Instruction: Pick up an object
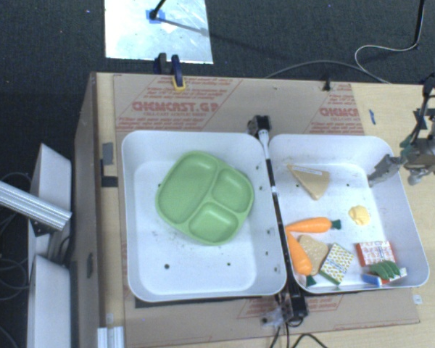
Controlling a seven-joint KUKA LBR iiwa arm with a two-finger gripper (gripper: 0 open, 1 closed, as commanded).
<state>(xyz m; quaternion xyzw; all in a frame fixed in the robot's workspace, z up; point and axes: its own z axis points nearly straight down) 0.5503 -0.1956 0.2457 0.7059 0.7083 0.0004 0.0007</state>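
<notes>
The right bin [391, 194] holds several toy foods. A pale cheese wedge [310, 181] lies near its back. Toward the front are an orange carrot [313, 225], a second carrot [296, 254], a tan cracker [314, 251], a patterned box [338, 262], a small yellow piece [359, 214], a red packet [375, 251] and a green item [386, 270]. My gripper [409, 164] hangs over the bin's far right rim, above and to the right of the yellow piece. Nothing shows in its grasp.
The left bin [148, 267] carries a green divided plate [204, 197]. A black divider [274, 201] runs between the bins. Both bins rest on a cardboard sheet [203, 104], with clamps at its back edge [175, 69].
</notes>
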